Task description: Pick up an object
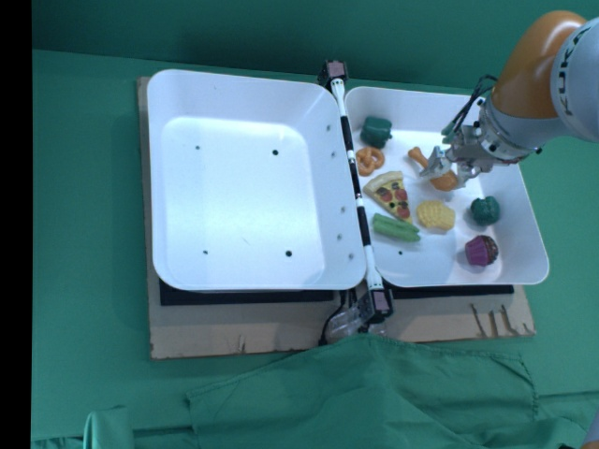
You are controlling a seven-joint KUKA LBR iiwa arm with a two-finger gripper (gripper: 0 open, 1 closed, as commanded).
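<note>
My gripper (438,165) is low in the right bin (524,251), directly over an orange toy piece (445,182) whose one end (417,154) pokes out to the left. The gripper's body covers the middle of that piece. Around it lie a green pepper (376,131), a pretzel (370,161), a pizza slice (389,195), a yellow corn piece (435,216), a long green pod (396,228), a dark green vegetable (484,210) and a purple cupcake (481,250).
The left bin (178,101) stands beside the right one, with a black-and-white divider rod (354,171) between them. Green cloth (374,391) is bunched at the bench's front edge. The arm (547,64) comes in over the right bin's far right corner.
</note>
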